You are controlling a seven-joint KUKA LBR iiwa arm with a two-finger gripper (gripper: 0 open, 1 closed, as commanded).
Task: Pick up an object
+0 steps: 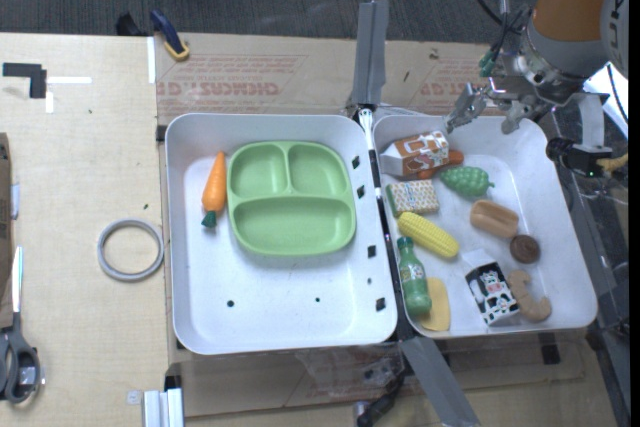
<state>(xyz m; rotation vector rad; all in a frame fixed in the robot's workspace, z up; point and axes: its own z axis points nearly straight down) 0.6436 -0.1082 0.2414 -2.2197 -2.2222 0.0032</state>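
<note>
My gripper (pixel 488 115) hangs open over the far edge of the right bin (pixel 560 215), with nothing between its fingers. Just below and left of it lies an orange-brown carton (pixel 420 153). A green bumpy vegetable (pixel 465 180), a waffle square (pixel 413 197), a corn cob (pixel 428 235), a bread roll (pixel 494 218), a dark cookie (pixel 524 248), a green bottle (pixel 412 277) and a cow-patterned milk carton (pixel 490 293) lie in the same bin. The left bin (pixel 270 315) holds a green divided plate (pixel 292 197) and a carrot (pixel 213 185).
A grey bar (pixel 370 55) rises where the two bins meet. On the bench to the left lie a tape ring (pixel 130 248), scissors (pixel 15 365) and a blue clamp (pixel 170 33). Cables and arm hardware crowd the right bin's right rim (pixel 585 165).
</note>
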